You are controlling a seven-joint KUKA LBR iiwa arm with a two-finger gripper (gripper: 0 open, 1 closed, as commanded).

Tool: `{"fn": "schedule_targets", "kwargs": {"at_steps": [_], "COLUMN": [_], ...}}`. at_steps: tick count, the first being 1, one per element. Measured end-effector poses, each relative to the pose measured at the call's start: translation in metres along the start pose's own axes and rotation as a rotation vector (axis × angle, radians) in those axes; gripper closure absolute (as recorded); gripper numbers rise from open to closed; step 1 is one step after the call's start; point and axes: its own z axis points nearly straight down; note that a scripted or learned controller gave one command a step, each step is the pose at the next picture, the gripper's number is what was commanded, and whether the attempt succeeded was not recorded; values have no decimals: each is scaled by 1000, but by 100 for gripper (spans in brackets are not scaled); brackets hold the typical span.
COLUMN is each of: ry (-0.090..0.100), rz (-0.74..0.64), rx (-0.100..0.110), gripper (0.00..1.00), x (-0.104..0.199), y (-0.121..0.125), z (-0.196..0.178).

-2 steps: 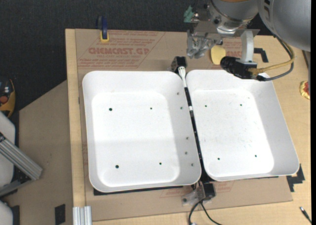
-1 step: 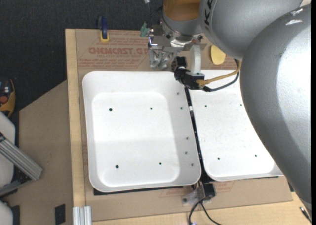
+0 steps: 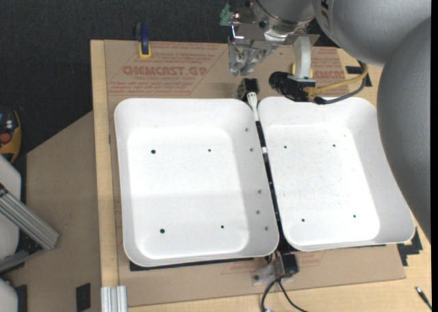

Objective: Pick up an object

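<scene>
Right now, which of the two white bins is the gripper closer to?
The left bin. The gripper hangs just beyond its far right corner, left of the black seam between the bins; the right bin lies further off.

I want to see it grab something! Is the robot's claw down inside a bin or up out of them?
Out. The claw hangs over the brown board behind the two white bins, beyond their far rims.

Worktop = tan board w/ red print, sat on dark carpet. Left white bin & right white bin lie side by side on it, rims touching at centre. Blue/yellow clamp at back edge
</scene>
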Motion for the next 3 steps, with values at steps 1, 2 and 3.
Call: {"fn": "schedule_targets", "kwargs": {"at_steps": [1, 2, 3], "ry": [4, 1, -1], "rz": [-12, 0, -5], "rx": [8, 4, 16], "gripper": [100, 100, 100], "x": [113, 82, 119], "y": [-3, -7, -3], "z": [30, -8, 71]}}
